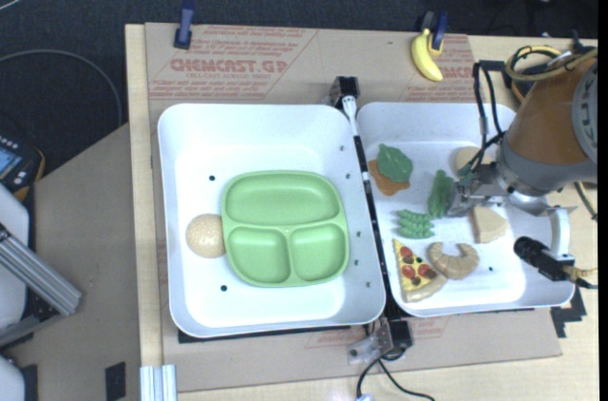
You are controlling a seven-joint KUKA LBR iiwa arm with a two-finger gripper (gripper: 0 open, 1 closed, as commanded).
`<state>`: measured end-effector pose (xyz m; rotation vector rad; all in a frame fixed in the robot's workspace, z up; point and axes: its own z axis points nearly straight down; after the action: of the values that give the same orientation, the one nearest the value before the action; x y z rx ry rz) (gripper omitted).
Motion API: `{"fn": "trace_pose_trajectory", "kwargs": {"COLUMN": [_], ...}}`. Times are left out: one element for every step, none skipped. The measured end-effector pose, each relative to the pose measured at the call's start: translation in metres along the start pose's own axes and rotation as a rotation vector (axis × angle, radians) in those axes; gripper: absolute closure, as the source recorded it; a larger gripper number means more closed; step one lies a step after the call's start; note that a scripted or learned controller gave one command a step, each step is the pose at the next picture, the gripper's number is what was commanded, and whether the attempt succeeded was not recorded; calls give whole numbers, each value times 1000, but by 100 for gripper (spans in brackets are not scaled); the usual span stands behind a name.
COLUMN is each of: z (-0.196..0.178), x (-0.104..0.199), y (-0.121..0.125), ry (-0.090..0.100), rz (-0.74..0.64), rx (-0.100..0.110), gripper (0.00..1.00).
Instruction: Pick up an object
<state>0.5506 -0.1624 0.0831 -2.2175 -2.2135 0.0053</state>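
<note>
The fingers [463, 200] sit low in the right bin [418, 119]; whether they are parted I cannot tell. The green pod [441, 193] seems to lie just left of them, long axis running away from the camera.

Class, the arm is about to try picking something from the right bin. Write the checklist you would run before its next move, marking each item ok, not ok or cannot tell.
1. Gripper is over the right bin, where the loose items lie: ok.
2. A target is within close range: ok; the green leafy piece lies right beside it.
3. Nothing is already held: cannot tell, the wrist hides that spot.
4. Target stands apart from its neighbours: not ok; the pea pod and the beige wedge lie close by.
5. The left bin, with the green divided tray and round bun, is away from the arm: ok.
</note>
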Motion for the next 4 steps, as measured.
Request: {"fn": "trace_pose_trajectory", "kwargs": {"z": [0, -1, -1, 0], "x": [51, 39, 45, 70], "y": [-49, -73, -72, -72], "ry": [1, -2, -1, 0], "rz": [-4, 1, -2, -4], "rx": [-1, -4, -6, -5], "gripper": [100, 100, 100, 100]}}
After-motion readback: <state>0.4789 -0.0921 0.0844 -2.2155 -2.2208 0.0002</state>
